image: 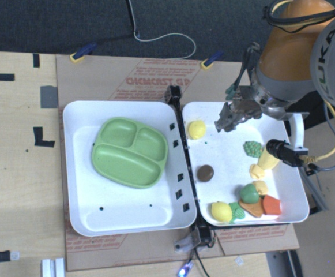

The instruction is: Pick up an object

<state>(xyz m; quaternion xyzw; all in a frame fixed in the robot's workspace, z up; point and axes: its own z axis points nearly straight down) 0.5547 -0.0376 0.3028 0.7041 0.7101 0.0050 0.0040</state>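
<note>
From the overhead camera, the gripper [229, 122] hangs over the right bin [225, 154], jaw state impossible to tell. A yellow ball [196, 129] lies just to its left, loose on the floor. The left bin [78, 172] holds a green divided plate [130, 152].

arm [294, 45]: reaches in from right, wrist bent down | gripper [228, 122]: hangs low
</note>
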